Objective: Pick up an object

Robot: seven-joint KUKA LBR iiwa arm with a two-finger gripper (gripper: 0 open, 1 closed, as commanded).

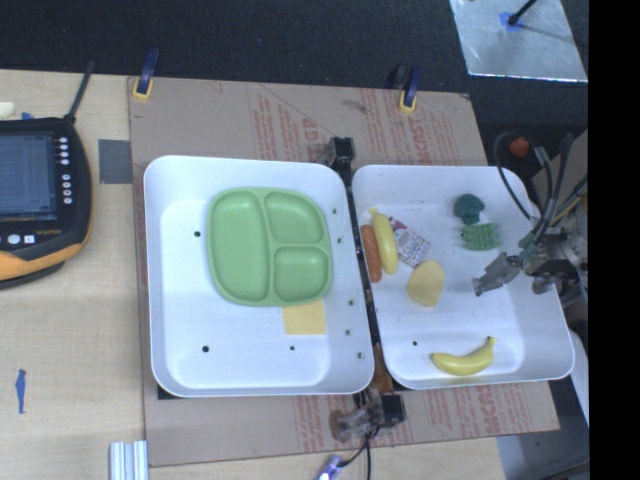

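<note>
My gripper (497,275) hangs over the right side of the right bin (540,363), reaching in from the right edge. Nothing shows between its tips. The bin's objects lie to its left and below. A yellow lemon-like fruit (426,282) is nearest on the left, and a banana (464,359) lies near the front wall. Beside the dividing wall lie an orange sausage (371,251), a yellow piece (385,244) and a crumpled wrapper (410,240). A dark green broccoli (468,207) and a light green toy (481,235) sit up and to the left of the gripper.
The left bin (180,353) holds a green divided plate (269,245) and a flat yellow square (304,318). A teach pendant (35,198) rests on the bench at far left. Cables (545,193) trail near the arm at the right.
</note>
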